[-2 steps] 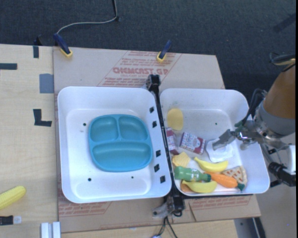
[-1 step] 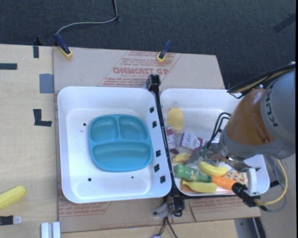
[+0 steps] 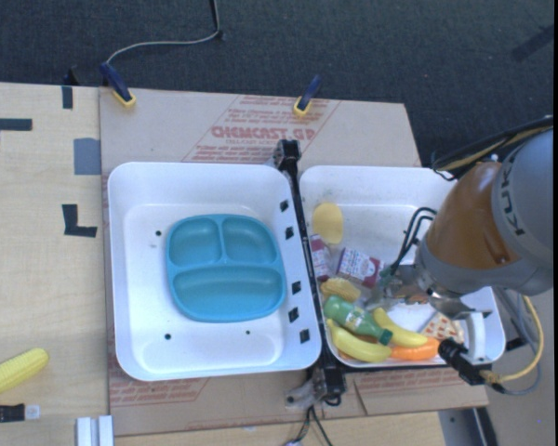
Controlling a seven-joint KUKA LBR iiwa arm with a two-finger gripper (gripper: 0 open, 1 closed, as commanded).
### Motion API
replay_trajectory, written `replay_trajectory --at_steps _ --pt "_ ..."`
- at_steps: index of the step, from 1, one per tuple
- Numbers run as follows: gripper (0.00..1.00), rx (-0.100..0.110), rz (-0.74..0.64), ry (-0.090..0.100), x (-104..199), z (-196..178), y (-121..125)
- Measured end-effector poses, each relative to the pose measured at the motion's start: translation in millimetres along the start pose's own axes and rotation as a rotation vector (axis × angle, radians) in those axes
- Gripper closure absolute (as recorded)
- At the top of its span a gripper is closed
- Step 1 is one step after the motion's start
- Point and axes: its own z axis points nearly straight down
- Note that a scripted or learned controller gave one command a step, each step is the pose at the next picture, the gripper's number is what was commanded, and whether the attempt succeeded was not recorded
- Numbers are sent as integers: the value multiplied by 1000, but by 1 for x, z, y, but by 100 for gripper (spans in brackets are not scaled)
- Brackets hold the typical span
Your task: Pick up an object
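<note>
The approach step is judged in hand; the grey arm's end effector [image 3: 388, 291] is lowered into the right white bin [image 3: 381, 177], its state not discernible; the yellow plastic banana [image 3: 358, 345] lies at its seven o'clock; descent onto one object is called for.

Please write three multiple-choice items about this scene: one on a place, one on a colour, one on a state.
1. Where does the divided plate lie?
A. left bin
B. right bin
C. bench

2. What colour is the toy corn cob on the bench?
A. red
B. yellow
C. blue

3. How does the plate lie?
A. upside down
B. on its edge
C. flat, compartments up

Key: 1 A, it sits inside the left bin; 2 B, the cob is yellow; 3 C, three compartments face up.
</note>
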Motion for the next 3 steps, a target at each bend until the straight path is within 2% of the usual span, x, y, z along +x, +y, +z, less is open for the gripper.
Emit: replay_trajectory --at_steps 1,2,3 --pt "100 2 -2 2 65 -87 40" --pt "0 3 -2 1 65 -86 40" --pt "0 2 -1 0 39 -86 90"
